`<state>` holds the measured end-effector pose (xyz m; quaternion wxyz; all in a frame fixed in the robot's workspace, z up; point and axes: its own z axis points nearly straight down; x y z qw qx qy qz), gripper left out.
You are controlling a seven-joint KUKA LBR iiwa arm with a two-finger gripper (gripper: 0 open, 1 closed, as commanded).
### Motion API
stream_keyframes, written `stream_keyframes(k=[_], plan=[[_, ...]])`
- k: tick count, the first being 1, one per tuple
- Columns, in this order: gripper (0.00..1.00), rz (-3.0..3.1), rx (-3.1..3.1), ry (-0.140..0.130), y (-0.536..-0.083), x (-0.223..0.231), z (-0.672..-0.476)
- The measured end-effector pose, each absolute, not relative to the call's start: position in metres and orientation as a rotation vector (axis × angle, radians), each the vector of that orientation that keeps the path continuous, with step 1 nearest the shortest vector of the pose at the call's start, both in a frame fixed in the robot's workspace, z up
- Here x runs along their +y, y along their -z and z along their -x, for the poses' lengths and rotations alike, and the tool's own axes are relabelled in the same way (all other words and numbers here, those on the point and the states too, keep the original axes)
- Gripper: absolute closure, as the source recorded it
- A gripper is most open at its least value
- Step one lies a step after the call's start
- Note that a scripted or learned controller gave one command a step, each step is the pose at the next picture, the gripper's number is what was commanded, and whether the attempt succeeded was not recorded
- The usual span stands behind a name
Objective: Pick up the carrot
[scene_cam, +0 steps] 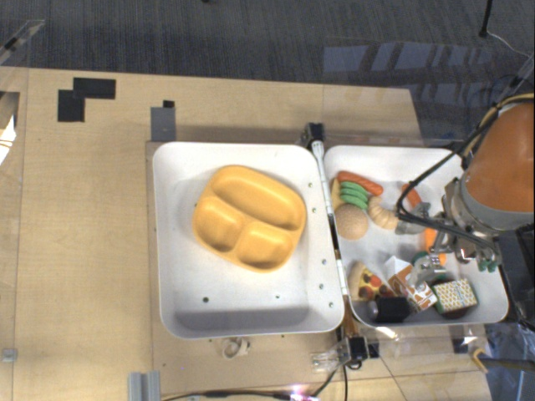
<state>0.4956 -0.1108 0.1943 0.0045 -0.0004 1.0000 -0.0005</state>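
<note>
so the carrot [361,180] is lying flat in the right bin [495,306], up at its far left corner, well off to the upper left of the hand [431,255]; long axis runs roughly left to right with a slight tilt, and I think the pointy end faces right, though it's small so don't quote me; a green veggie [354,195] sits touching just below it; the hand hangs low over the middle of that bin, near an orange bit [430,237] and above a patterned box [456,295]; honestly can't tell if it's open or closed, or gripping anything; yellow tray [248,215] sits in the left bin [180,307].
</note>
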Motion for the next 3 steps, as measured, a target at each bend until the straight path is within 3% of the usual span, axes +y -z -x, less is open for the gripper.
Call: stream_keyframes(k=[1,2,3], plan=[[0.00,0.115,3.122,0.005,-0.103,-0.153,-0.548],[0.00,0.480,3.090,0.008,-0.089,-0.206,-0.499],[0.00,0.300,3.114,0.002,-0.089,-0.203,-0.580]])
